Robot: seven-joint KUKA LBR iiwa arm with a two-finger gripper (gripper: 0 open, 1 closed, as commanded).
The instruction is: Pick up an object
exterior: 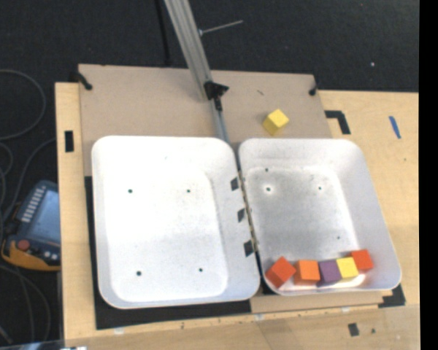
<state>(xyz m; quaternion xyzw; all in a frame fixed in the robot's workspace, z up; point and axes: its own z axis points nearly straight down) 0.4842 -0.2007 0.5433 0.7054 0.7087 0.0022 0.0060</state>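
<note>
Several small blocks lie in a row along the near edge of the right bin: a red-orange block, an orange block, a purple block, a yellow block and a red block. A further yellow block sits outside the bins on the brown board behind the right bin.
The left bin stands beside the right one, joined by small clips along the shared edge. A grey metal pole slants up from the board behind the bins. Cables and a handheld pendant lie on the floor at left.
</note>
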